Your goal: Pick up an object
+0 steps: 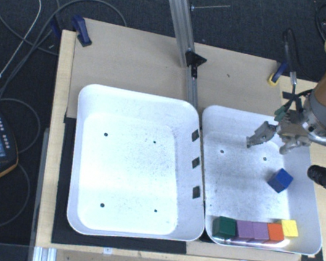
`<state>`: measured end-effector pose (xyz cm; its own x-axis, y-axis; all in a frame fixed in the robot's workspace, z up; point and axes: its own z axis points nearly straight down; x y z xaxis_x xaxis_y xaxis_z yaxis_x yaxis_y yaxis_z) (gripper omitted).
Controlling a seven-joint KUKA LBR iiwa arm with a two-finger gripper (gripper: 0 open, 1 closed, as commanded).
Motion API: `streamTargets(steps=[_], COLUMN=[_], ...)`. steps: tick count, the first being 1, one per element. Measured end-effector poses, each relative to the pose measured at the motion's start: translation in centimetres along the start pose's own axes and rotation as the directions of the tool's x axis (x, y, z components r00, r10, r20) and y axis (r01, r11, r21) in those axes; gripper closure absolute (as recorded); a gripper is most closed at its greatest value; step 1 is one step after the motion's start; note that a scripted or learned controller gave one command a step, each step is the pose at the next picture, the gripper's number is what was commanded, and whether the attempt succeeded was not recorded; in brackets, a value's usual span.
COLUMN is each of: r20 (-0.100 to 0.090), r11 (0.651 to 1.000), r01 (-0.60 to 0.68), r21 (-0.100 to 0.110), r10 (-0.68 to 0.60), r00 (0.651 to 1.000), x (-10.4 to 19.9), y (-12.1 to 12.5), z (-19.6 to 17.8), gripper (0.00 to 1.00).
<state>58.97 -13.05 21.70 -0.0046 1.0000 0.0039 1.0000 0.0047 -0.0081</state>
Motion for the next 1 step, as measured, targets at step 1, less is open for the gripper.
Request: streamTargets(steps=[1], r20=[0.004], r11=[1.000], r01=[-0.011], r21=[-0.004], r10=[0.011], r00=[1.000], x=[-5.15], y=[-4.80], z=[-0.70], gripper=[0.00])
